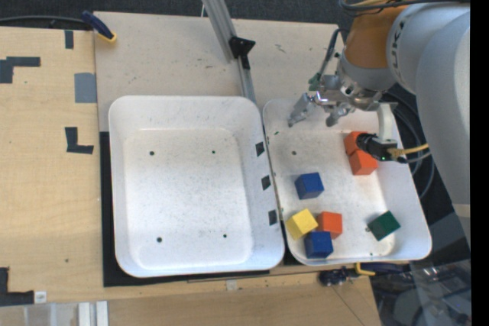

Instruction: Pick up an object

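The two-finger gripper point(317, 112) is seen over the far part of the right-hand shallow white bin point(406, 240), its two grey fingers spread apart and nothing between them, so it is released and empty. It is carried by the grey arm with the orange band point(380, 19), which reaches in from the right.

The candidates for picking all lie in that right bin. An orange block point(361, 155) sits nearest the gripper, close to the bin's right wall and partly beside a black cable fitting. A blue cube point(309, 185) lies alone near the middle (the most open target, it is judged). Toward the near rim, a yellow cube point(302, 222), a smaller orange cube point(331, 223) and a second blue cube point(318, 243) are clustered, touching or nearly so, which would crowd the fingers. A dark green cube point(383, 225) rests apart at the right.

The left-hand white bin point(122, 164) sits beside it on the worktop point(46, 164).
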You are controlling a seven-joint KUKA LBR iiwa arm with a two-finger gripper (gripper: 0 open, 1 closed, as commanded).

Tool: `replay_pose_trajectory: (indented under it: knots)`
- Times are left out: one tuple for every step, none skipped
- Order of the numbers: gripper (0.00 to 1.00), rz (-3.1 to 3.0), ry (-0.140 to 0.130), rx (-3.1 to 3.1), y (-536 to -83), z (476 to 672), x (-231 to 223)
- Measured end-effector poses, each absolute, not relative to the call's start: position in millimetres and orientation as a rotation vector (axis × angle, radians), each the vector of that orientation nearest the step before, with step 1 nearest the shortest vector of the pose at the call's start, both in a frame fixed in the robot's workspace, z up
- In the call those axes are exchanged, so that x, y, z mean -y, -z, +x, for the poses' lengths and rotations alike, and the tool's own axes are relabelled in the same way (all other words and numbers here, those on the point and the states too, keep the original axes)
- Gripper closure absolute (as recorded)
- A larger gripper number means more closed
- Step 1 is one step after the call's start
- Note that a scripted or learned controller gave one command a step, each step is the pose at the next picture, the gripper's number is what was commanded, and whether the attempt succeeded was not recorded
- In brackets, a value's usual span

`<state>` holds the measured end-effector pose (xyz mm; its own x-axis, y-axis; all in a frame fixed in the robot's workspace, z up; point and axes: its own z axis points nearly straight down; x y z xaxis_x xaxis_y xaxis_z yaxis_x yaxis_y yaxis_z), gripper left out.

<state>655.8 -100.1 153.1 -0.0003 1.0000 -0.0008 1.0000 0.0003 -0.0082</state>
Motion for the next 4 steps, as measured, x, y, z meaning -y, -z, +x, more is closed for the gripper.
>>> replay_pose_trajectory:
  knots:
    - [0.0,-2.216,-0.01,2.219,-88,650.6,97]
    - [1.0,-2.217,-0.002,2.224,-103,652.9,96]
    - [1.0,-2.221,0.004,2.226,-153,663.4,92]
    - [1.0,-2.222,0.006,2.227,-212,672.7,88]
